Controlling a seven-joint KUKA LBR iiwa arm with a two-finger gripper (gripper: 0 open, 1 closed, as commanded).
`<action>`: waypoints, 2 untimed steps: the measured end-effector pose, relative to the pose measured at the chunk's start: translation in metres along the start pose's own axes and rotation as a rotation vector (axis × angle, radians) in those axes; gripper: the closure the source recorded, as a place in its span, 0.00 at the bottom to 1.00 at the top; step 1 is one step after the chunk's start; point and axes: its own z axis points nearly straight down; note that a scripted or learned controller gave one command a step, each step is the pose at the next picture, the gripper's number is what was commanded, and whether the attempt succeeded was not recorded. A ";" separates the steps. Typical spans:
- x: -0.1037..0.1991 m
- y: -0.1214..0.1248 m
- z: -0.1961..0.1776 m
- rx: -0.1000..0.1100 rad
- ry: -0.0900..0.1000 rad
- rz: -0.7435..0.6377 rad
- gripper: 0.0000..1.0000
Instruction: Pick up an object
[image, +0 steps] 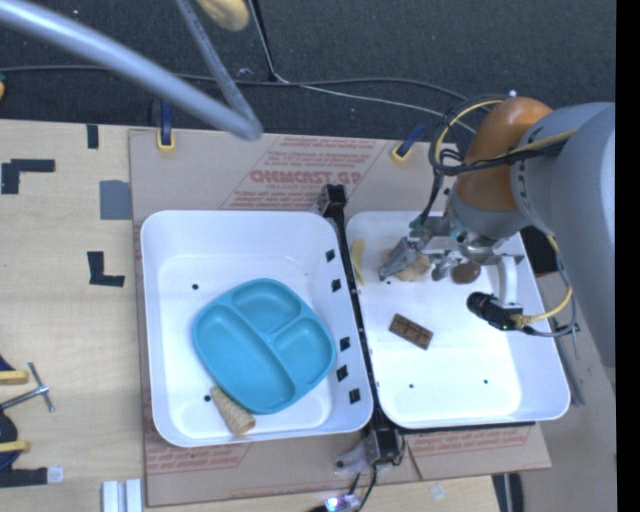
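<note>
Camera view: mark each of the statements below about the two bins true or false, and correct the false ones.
1. The blue divided plate lies in the left bin. True.
2. The brown rectangular block lies on the blue divided plate. False: it lies on the floor of the right bin, apart from the plate.
3. The gripper is over the right bin, near its far left corner. True.
4. The tan cork-like cylinder lies in the right bin. False: it lies in the left bin, at the plate's near edge.
5. The arm has an orange band. True.
</note>
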 end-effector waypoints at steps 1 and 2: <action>0.001 0.000 0.039 -0.005 -0.001 -0.001 0.00; 0.001 0.000 0.027 -0.004 -0.002 -0.002 1.00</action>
